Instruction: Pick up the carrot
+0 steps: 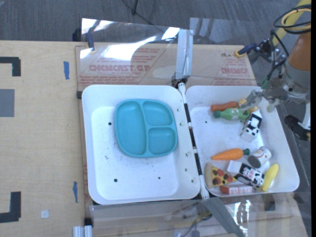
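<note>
The carrot [229,154], orange with a green stub at its right end, lies flat in the lower middle of the right bin [291,147]. My gripper [262,100] hangs over the bin's upper right corner, well above and to the right of the carrot. Its two grey fingers [253,97] stand open with nothing between them. The grey arm with its orange band [301,56] comes in from the right edge.
Near the gripper lie an orange-red vegetable [224,106], a green bottle [232,114] and a cow-patterned carton [252,126]. A can [260,155], pizza slice [217,174], small box [249,173] and banana [270,177] crowd the carrot. A teal divided plate [145,127] sits in the left bin [98,147].
</note>
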{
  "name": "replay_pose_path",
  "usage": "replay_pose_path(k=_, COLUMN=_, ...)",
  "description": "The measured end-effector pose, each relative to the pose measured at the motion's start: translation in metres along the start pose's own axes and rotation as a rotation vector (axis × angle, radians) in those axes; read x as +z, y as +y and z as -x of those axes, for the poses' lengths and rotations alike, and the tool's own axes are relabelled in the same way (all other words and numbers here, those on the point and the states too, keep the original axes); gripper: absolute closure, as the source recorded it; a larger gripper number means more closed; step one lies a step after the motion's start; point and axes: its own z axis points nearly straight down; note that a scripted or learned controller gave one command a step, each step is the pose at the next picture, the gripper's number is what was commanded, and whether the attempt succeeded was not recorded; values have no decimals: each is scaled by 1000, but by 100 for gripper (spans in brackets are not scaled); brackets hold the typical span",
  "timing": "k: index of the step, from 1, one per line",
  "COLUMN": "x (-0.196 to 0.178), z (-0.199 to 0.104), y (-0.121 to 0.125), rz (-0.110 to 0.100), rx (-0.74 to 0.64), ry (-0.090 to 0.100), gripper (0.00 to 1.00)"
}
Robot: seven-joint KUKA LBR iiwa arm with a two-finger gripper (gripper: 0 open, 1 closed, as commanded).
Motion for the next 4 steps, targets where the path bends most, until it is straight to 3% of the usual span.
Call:
replay_pose_path(k=1, x=-9, z=-35, y=13, rz=4, rx=17, ry=-1, gripper=0)
replay_pose_path(k=2, x=91, z=-48, y=-34, rz=3, rx=-15, ry=-1, gripper=0)
replay_pose_path(k=3, x=111, z=-58, y=-84, rz=12, rx=7, ry=-3, gripper=0)
replay_pose_path(k=4, x=111, z=-89, y=-124, rz=16, rx=-43, ry=-5, gripper=0)
